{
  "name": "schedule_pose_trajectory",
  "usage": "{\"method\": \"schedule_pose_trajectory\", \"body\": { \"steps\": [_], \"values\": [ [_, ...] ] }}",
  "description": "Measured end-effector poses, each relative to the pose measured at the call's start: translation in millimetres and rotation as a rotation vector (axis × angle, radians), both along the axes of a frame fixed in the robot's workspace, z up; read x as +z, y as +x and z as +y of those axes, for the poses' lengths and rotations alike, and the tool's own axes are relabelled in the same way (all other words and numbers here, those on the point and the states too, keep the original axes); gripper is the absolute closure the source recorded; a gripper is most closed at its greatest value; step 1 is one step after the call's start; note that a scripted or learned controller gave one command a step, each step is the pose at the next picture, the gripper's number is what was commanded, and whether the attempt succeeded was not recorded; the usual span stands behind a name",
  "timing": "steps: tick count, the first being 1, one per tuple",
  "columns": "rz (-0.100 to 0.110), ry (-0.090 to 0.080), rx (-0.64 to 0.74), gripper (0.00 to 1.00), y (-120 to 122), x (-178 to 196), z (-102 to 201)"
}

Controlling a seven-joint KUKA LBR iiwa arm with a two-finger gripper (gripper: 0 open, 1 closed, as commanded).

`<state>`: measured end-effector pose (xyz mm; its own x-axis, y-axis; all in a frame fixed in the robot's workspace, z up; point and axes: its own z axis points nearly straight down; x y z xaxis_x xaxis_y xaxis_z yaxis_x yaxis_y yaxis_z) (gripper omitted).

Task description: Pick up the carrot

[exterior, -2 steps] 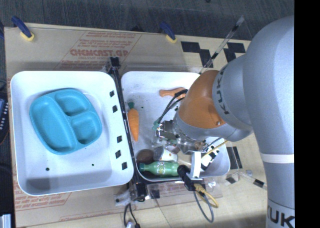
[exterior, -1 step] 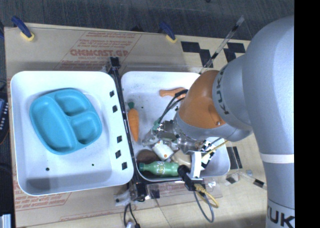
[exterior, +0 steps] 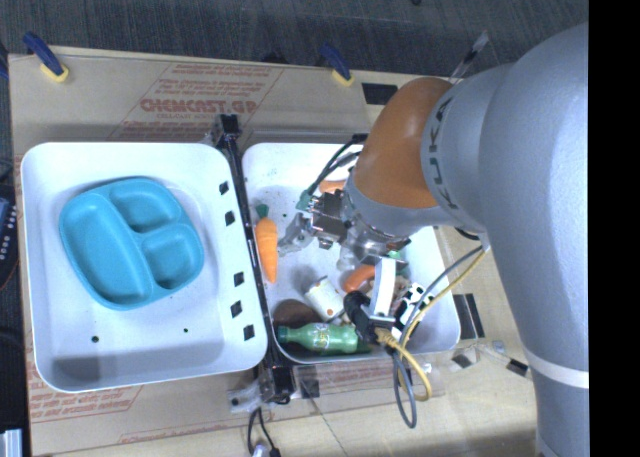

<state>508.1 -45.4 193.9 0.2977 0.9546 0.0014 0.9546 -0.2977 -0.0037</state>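
Observation:
The carrot [exterior: 266,248], orange with a small green top, lies lengthwise against the left wall of the right bin [exterior: 285,160]. My gripper [exterior: 298,231] hangs low in that bin just to the carrot's right, close to it. The carrot rests on the bin floor and looks untouched. The grey arm with its orange band [exterior: 400,155] covers the bin's middle and right side.
A blue divided plate [exterior: 130,240] sits in the left bin [exterior: 60,345]. At the right bin's front lie a green bottle [exterior: 320,338], a brown lump [exterior: 292,312], a white cylinder [exterior: 322,295] and an orange piece [exterior: 358,275]. Cables [exterior: 410,385] hang over the front rim.

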Motion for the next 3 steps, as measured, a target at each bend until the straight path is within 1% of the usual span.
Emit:
{"method": "schedule_pose_trajectory", "body": {
  "steps": [1, 2, 3],
  "values": [
    [0.011, -0.004, -0.132, 0.0, 52.7, -83.9, -52.2],
    [0.007, -0.002, -0.588, 0.0, 82.1, -103.2, -55.7],
    [0.007, -0.002, -0.882, 0.0, 118.5, -102.0, -51.5]
  ]
}}
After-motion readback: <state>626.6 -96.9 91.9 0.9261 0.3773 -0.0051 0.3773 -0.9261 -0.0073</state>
